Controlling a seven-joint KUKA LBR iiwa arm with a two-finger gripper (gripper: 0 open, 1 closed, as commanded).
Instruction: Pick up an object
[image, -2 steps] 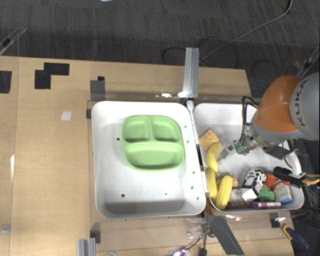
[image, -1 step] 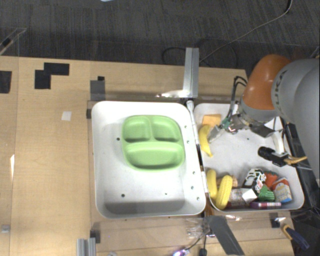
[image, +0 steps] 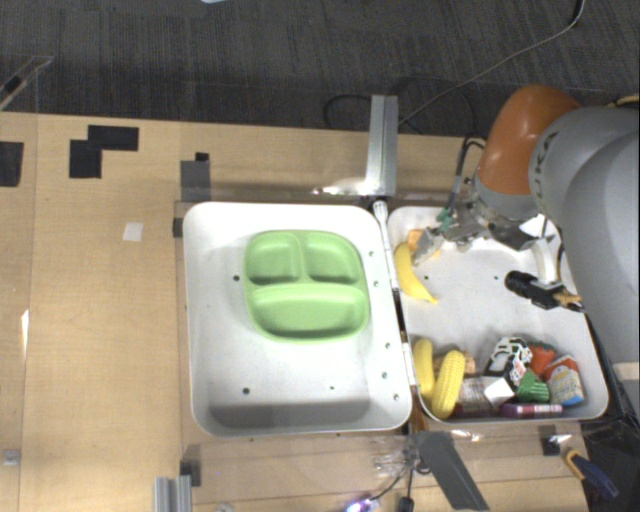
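The banana (image: 411, 273) is yellow and curved, lying lengthwise against the left wall of the right bin (image: 470, 315), at about 10 o'clock on that bin's floor. Its upper end points to 12 and its lower tip swings toward 5. My gripper (image: 433, 243) sits just beside the upper end, on its 2 o'clock side. I cannot tell from this angle whether it is spread or closed.

The wall crowds the banana at 9 o'clock, while the bin's middle is bare white floor. Two yellow corn cobs (image: 440, 375) lie at 7 o'clock and a heap of small toys (image: 530, 372) at 5. The left bin (image: 205, 300) holds a green divided plate (image: 305, 283).
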